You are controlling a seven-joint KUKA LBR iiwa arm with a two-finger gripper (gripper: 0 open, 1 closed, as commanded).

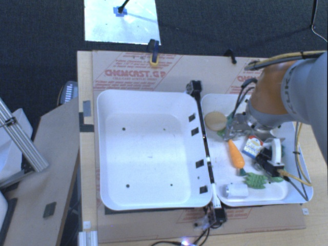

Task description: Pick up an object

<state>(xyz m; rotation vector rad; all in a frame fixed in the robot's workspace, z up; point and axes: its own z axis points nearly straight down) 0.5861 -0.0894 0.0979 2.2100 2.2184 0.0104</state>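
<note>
The right bin (215,102) holds a tan round disc (215,120), an orange carrot (236,154), a green leafy toy (259,180), a white cylinder (235,190) and a small white, blue and red packet (252,147). My gripper (233,129) hangs low over the bin's middle, just right of the tan disc and above the carrot's top end. A bit of green shows by its tips. The arm's wrist hides the fingers' stance.
The left bin (148,147) sits beside the right one, with a black-clipped divider (202,142) between them. A cardboard sheet (136,72) lies under both bins. A yellow clamp (153,61) stands at the back edge.
</note>
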